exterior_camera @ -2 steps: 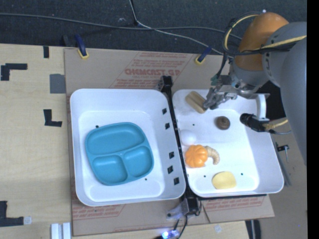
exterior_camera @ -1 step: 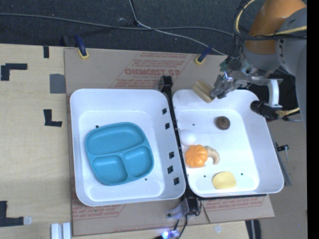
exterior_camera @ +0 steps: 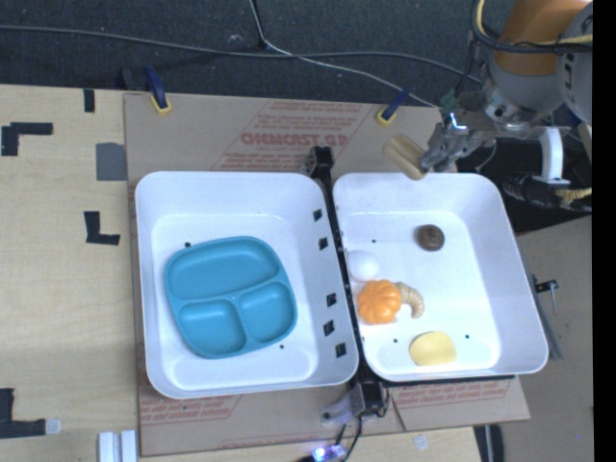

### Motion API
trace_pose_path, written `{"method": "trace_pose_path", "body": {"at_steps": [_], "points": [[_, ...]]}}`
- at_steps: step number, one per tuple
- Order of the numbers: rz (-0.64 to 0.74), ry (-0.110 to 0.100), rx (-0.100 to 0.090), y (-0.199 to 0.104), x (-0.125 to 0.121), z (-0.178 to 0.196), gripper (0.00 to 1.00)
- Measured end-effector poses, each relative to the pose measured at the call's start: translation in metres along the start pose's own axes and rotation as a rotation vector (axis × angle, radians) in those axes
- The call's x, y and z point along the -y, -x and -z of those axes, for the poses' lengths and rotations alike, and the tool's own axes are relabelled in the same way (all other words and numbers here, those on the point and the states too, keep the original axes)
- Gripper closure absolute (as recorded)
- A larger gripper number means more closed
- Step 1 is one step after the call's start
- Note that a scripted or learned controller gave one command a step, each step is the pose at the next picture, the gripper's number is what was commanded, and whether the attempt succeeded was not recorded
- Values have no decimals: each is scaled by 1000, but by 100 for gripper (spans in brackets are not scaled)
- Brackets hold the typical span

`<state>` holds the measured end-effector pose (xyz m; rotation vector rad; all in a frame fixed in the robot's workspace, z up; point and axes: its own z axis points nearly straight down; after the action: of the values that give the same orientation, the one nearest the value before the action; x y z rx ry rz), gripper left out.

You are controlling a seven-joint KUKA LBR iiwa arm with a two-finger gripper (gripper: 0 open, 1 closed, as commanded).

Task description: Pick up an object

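Camera view: the gripper (exterior_camera: 435, 154) hangs over the far rim of the right bin (exterior_camera: 500, 258), near that bin's far left corner, with a tan block-shaped object (exterior_camera: 406, 157) clamped between its fingers, lifted above the rim. In the right bin lie a brown round object (exterior_camera: 429, 238) near the far edge, an orange pumpkin-like object (exterior_camera: 378, 301) at the left edge, and a yellow object (exterior_camera: 433, 348) toward the near edge. The left bin (exterior_camera: 154, 258) carries a blue divided tray (exterior_camera: 230, 295).

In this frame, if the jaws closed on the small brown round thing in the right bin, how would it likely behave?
The brown round thing looks rounded, so it may roll or squirt sideways. It sits apart from other items, so a push would likely send it across the bare right bin floor.
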<state>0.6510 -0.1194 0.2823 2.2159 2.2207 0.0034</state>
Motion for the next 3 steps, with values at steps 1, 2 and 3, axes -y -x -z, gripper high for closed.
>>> {"method": "trace_pose_path", "body": {"at_steps": [1, 2, 3], "points": [[2, -7, -2, -49, 18, 1, 100], [4, -8, -3, -99, 40, 1, 100], [4, -9, -3, -153, 54, -17, 100]]}}
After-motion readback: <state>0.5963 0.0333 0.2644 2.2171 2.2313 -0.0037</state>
